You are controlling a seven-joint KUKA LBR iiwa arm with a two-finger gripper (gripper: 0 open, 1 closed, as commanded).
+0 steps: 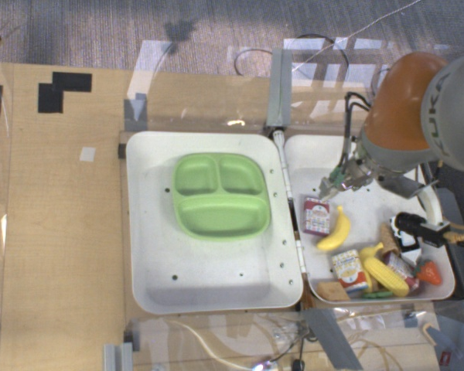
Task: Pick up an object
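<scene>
Banana: I see it in the right bin, just below my gripper.
Gripper: fingers apart, holding nothing.
Neighbours: small carton touching banana's left; green tray in left bin.

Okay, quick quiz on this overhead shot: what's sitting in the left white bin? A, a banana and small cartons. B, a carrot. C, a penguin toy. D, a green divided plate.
D: the green divided plate lies alone in the left bin, while the banana and the small cartons sit in the right bin below the gripper.
</scene>
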